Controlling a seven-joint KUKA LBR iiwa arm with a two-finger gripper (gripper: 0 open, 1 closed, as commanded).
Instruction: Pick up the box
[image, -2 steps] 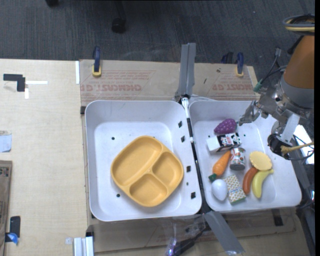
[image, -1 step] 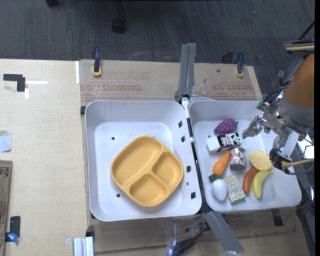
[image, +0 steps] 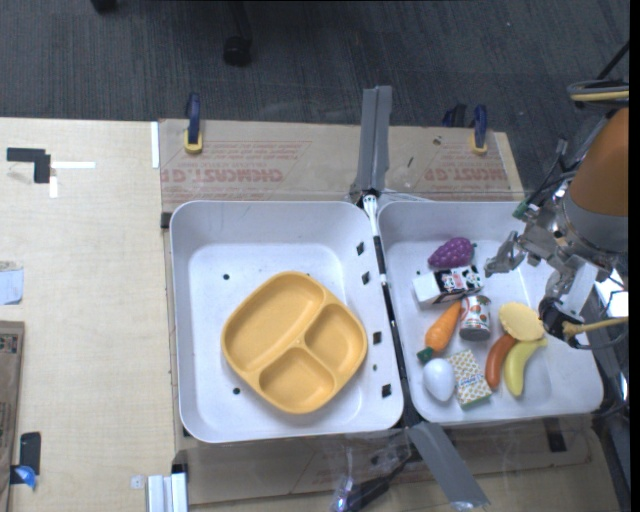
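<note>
1. While the grey two-finger claw (image: 535, 262) is hanging over the right shallow white plastic bin (image: 585, 398) near its right wall, the small white carton box with a dark printed label (image: 447, 284) is lying well to the claw's left, in that bin's upper middle; nothing is sitting between the claw and the box except bare bin floor.
2. Whether the claw is standing wide or narrow, I cannot tell.
3. A purple bunch of toy grapes (image: 452, 252) is lying just above the box; an orange toy carrot (image: 441, 328) and a small red-labelled can (image: 475, 316) are lying just below it.
4. A yellow three-compartment plastic plate (image: 293, 342) is resting in the left white bin (image: 195, 300).
</note>
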